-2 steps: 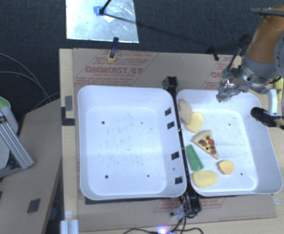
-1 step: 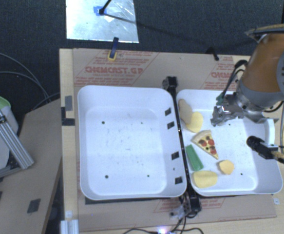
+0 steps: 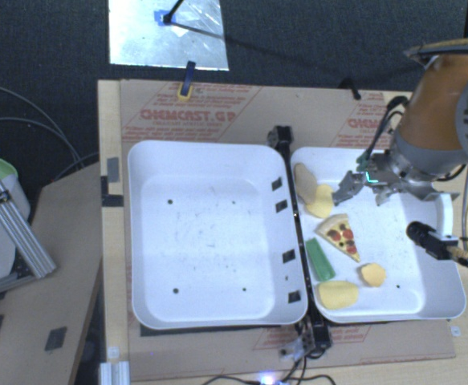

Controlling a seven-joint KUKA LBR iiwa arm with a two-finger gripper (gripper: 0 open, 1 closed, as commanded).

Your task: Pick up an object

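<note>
Yellow toy food (image 3: 312,192) is lying at the upper left of the right bin (image 3: 442,295), and the gripper (image 3: 364,188) is hovering just right of it, fingers apart and clamping nothing; the approach step is running, I judge, needing a descent leftward, then closing

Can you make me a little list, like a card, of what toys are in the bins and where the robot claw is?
bins: two white bins side by side, left bin, right bin
pizza slice: middle of right bin
green stick: right bin, beside the divider
yellow lumps: one near the top left of right bin, one at the bottom
small orange piece: right of the bottom lump
claw: above right bin, beside the top yellow lump
holding anything: nothing seen between its fingers
</note>
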